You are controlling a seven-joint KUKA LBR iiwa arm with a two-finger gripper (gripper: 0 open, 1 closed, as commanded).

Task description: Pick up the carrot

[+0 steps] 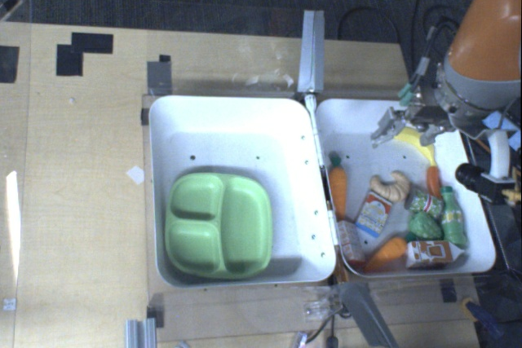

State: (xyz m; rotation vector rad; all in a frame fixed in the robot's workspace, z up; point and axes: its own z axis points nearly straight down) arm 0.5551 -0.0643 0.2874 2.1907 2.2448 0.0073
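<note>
Here, left to right: left bin (163,126) holds your green divided tray (218,222), evidently the drop-off; right bin (351,122), the carrot (337,185) lying against its left wall, clear of the packaged clutter (424,232) at lower right; gripper (390,126) hovering above the bin's upper part, jaws apart, clamping nothing

The arm (489,20) has a round orange band above a grey wrist. Thin black cables run just beside its metal gripper (391,126).
</note>
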